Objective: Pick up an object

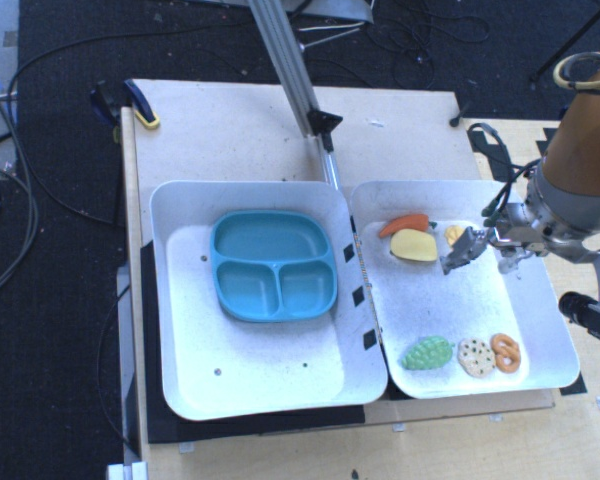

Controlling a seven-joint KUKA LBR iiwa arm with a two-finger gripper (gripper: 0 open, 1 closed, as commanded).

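Yellow food piece [415, 247] sits just left of pincer [458, 250], in right bin [540, 313], touching orange carrot [404, 225]. You cannot tell how pincer stands; tip too dark and small. Small yellow bit [453, 235] peeks out right beside tip. Watch out: pincer may bump yellow piece sideways and push it off. Green clump [427, 353], cookie [474, 357], pretzel [506, 352] lie well below pincer. Blue tray [274, 265] far left, in other bin [180, 368].
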